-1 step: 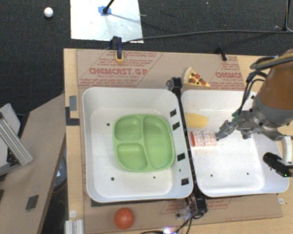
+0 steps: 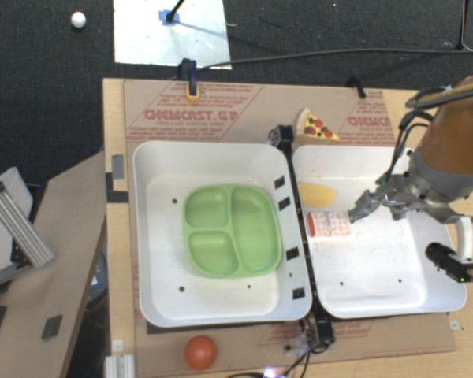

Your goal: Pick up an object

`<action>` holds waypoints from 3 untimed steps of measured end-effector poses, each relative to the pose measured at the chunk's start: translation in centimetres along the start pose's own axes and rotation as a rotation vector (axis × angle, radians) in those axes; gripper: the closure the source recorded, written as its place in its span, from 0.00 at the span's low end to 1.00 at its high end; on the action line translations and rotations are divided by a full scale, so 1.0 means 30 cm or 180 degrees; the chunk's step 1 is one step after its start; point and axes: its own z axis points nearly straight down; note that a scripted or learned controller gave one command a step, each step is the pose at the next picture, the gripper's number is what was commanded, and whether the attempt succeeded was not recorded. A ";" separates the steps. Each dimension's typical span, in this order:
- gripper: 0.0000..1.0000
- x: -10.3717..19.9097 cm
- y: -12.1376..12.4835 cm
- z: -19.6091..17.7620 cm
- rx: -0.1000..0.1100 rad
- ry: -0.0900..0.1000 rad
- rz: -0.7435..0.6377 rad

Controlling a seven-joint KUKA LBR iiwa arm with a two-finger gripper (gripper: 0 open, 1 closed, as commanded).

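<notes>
Camera view gives you the claw (image 2: pixel 363 205) low over the right bin (image 2: pixel 378 282), jaw state impossible to tell, just beside the red-and-white packet (image 2: pixel 328 225) lying near a yellow piece (image 2: pixel 315 194).

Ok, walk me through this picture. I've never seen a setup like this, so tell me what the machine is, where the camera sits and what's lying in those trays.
This is one camera fixed above a bench, looking down at a slant. The grey and orange shape on the right is a robot arm; its job is to pick up an object. Its gripper is low over the right white bin.

That bin holds a yellow piece and a flat red-and-white patterned item, which lies just beside the gripper. I cannot see anything gripped.

The left white bin holds a green divided plate.

Outside the bins, a toy pizza slice rests on the board behind them, an orange ball in front, and a small white ball far back on the dark floor.
</notes>
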 end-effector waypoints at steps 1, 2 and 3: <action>0.00 -0.020 -0.015 0.199 0.0016 0.0002 0.0009; 0.00 -0.018 -0.017 0.374 0.0015 0.0003 0.0006; 1.00 -0.020 -0.013 0.331 0.0001 0.0000 0.0006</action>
